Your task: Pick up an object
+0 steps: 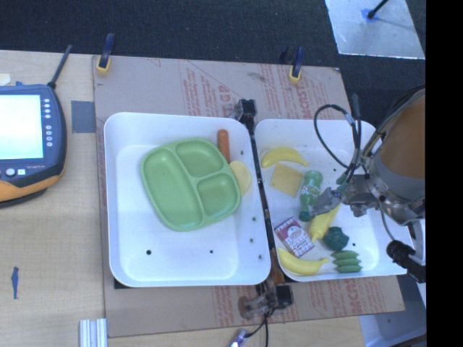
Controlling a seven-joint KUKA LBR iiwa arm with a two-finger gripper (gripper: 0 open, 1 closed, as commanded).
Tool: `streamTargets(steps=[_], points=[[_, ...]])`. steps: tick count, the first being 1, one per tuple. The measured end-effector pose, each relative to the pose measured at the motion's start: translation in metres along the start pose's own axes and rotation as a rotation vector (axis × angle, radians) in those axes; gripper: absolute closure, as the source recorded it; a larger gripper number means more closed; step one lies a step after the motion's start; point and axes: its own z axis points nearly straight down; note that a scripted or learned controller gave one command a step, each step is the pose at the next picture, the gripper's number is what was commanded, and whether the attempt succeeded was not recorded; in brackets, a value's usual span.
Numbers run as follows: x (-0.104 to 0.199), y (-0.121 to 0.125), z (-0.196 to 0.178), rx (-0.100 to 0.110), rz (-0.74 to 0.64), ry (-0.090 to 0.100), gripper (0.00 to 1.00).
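**Pincer low over the right bin's toy pile**

Pincer (325,199) sits low in the right bin (365,132), its dark fingers pointing left from the grey wrist. Whether the fingers are open or shut cannot be told; they merge with the toys below. Nothing is plainly seen between them.

Taking the pincer as the landmark: a yellow bottle (321,224) lies just below it, seemingly touching the tip, and a green bottle (310,191) lies just to its left, tilted. Farther left is a yellow block (286,180), with a small banana (282,155) above that, near the bin's upper left corner. Below the pincer, a dark green lump (335,238) sits beside the yellow bottle's base, and a green ridged piece (347,261) lies near the bin's lower rim. Down and left are a red-and-white card (294,237) and a second banana (301,264), the card partly over the banana.

Room is tight: toys crowd the pincer on the left and below, the arm (401,150) and its black cable (329,147) fill the right. The bin's upper middle floor is bare.

Well left of the pincer, across the two touching rims, the left bin (130,259) holds a green tray (189,183), with an orange stick (223,144) and a yellow piece (241,176) at the tray's right edge. The left bin's lower floor is bare.
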Motion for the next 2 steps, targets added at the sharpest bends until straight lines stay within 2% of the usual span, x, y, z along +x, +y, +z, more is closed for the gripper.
streamTargets(steps=[1,2], points=[[-0.036,0.051,0.119,0.001,-0.001,-0.001,0.00],[-0.037,0.051,0.109,0.002,-0.005,-0.003,1.00]])
